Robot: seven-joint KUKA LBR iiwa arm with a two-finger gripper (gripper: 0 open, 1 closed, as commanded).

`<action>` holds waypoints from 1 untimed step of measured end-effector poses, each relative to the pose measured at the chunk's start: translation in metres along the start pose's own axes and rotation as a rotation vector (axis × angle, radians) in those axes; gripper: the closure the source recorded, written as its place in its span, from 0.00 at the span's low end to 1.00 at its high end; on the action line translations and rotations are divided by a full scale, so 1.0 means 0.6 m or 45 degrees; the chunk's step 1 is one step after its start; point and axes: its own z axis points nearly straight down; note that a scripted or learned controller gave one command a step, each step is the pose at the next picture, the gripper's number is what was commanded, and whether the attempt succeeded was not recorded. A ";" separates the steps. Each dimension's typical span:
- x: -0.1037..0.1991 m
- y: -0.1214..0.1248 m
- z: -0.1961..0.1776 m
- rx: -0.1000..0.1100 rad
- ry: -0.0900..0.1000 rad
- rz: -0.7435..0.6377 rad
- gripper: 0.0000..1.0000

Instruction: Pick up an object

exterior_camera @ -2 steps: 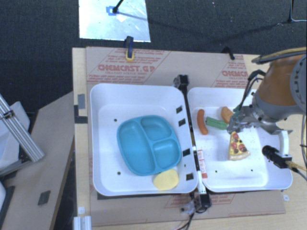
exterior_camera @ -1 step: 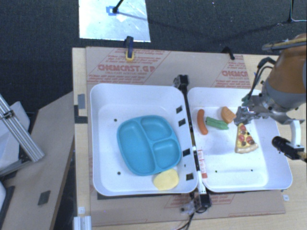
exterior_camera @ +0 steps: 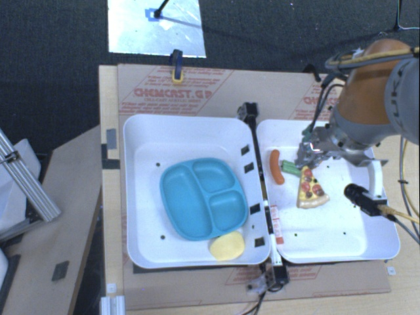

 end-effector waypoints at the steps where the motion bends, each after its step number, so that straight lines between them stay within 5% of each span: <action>1: 0.096 0.028 -0.014 -0.001 0.001 -0.001 1.00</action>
